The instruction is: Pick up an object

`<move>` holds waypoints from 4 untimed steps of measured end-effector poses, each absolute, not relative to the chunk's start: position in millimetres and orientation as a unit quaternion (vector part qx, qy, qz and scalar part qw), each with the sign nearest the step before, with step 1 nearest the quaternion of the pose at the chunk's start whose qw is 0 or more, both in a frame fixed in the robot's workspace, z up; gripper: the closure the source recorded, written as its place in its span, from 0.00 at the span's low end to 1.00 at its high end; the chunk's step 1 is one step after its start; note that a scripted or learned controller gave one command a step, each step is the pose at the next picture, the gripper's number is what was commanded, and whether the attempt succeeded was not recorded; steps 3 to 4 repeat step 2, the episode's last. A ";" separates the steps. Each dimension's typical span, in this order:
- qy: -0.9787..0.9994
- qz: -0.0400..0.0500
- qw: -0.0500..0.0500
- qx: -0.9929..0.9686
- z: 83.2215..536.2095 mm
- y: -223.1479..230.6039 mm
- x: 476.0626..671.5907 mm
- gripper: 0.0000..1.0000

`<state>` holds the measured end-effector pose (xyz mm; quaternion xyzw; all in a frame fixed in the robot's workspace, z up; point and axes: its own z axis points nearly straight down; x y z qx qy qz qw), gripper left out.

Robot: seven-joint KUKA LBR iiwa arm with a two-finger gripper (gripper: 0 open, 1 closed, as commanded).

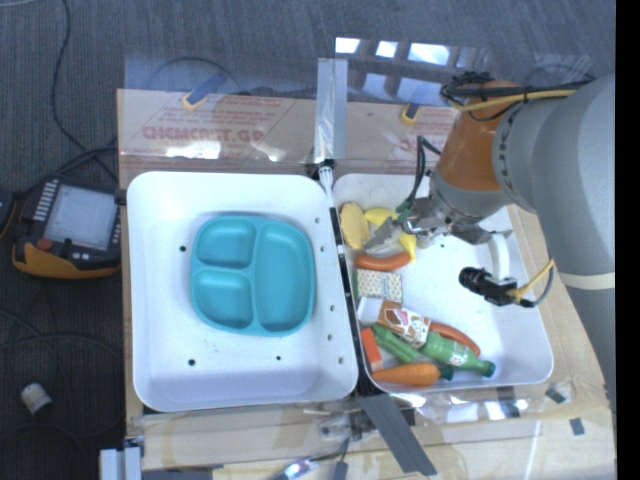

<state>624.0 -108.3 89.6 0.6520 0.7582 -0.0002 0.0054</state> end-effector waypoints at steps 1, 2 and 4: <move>0.758 0.002 0.005 0.652 98.6 -106.9 625.2 1.00; 0.857 -0.001 -0.003 0.515 165.8 -109.8 571.5 1.00; 0.857 -0.001 -0.003 0.515 165.8 -109.8 571.5 1.00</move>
